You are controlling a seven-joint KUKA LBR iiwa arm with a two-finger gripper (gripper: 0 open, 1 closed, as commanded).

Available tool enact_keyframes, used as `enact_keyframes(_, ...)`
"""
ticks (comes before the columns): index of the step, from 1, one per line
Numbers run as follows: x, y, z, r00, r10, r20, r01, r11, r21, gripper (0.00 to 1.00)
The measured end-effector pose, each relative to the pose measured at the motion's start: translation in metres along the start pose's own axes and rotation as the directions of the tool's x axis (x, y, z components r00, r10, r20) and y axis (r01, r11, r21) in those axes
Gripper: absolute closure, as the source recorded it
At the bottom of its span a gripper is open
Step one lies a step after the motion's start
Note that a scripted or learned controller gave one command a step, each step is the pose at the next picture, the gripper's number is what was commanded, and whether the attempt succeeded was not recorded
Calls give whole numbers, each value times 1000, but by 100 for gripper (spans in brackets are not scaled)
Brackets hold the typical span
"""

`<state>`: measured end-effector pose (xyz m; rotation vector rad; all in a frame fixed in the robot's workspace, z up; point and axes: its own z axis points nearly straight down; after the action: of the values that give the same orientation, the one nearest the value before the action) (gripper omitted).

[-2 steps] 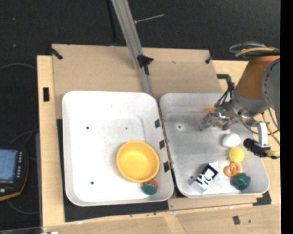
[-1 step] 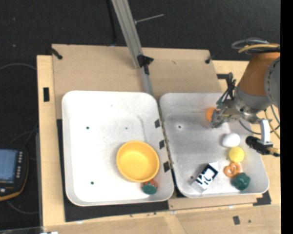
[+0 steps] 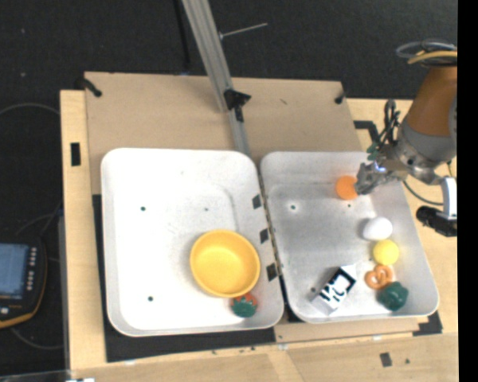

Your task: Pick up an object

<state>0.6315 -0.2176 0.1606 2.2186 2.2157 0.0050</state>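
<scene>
My gripper (image 3: 367, 180) reaches in from the right and hangs low over the back of the right bin (image 3: 311, 177). An orange ball (image 3: 346, 187) lies just left of its tip, touching or nearly touching it. Further forward in the same bin lie a white ball (image 3: 376, 229), a yellow ball (image 3: 385, 252), an orange ring-shaped toy (image 3: 378, 276), a dark green piece (image 3: 394, 296) and a black and white box (image 3: 334, 289). The left bin (image 3: 159, 181) holds a yellow bowl (image 3: 225, 263) and a small green and red object (image 3: 244, 305) at its front edge.
A slanted metal pole (image 3: 211, 50) rises from between the bins at the back. A blue-screened pendant (image 3: 12, 281) lies off the bench at the left. Cables (image 3: 430, 205) trail beside the right bin.
</scene>
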Motion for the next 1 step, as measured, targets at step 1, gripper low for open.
enact_keyframes(1,1,1,-65,1000,-4,1,4,1000,-3,100)
